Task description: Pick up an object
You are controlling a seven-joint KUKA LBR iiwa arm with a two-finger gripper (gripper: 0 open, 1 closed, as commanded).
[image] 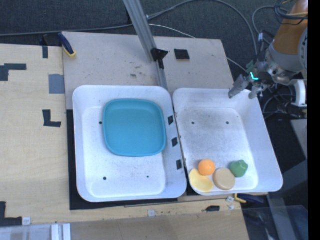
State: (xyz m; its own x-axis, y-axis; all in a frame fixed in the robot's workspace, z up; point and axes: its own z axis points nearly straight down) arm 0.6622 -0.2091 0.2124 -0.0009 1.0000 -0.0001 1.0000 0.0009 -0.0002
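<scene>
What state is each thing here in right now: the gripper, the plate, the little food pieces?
gripper: over the right bin's far right corner, holding nothing
blue plate: flat in left bin
orange ball, yellow piece, tan disc, green piece: clustered in right bin's near edge

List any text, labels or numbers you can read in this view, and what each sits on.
None: no readable words, brands or numbers.
The blue plate, both white bins and the small items in the right bin's near corner are unmarked.
The black tape patches on the bench are blank.
</scene>
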